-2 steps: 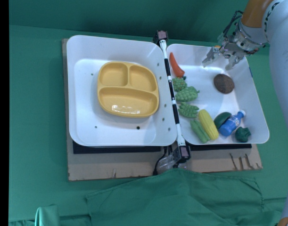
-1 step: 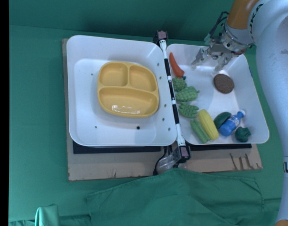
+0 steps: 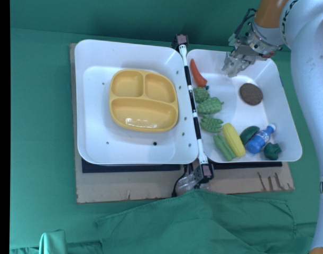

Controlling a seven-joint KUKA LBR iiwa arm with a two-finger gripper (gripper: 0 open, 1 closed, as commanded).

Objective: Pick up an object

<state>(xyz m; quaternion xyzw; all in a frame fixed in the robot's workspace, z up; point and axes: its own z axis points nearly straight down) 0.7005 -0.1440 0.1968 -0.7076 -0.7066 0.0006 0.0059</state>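
The left bin (image 3: pixel 98 136) holds a yellow tray (image 3: pixel 144 99) with three compartments, lying flat near its middle, likely a place to set things down. A black-and-white divider (image 3: pixel 192 102) runs between the bins from twelve to six o'clock.

The right bin (image 3: pixel 288 110) carries the loose toys, any of which could serve as the object to pick. Along its nine o'clock side an orange carrot (image 3: pixel 198 74) lies just beside the divider, with three knobbly green pieces (image 3: pixel 209 106) strung below it. Toward six o'clock a corn cob (image 3: pixel 233 139) lies against a green pod (image 3: pixel 222 147). A brown disc (image 3: pixel 251 93) sits alone near the centre, the easiest target by my judgement. At five o'clock a blue bottle (image 3: pixel 259 138) lies tipped between a green chunk (image 3: pixel 249 134) and a darker green lump (image 3: pixel 272 151).

The gripper (image 3: pixel 232 66) hovers over the bin's twelve o'clock area, above bare floor, near the disc but not over it. The arm enters from three o'clock, wrist bent downward. Its jaws look slightly apart with nothing between them.
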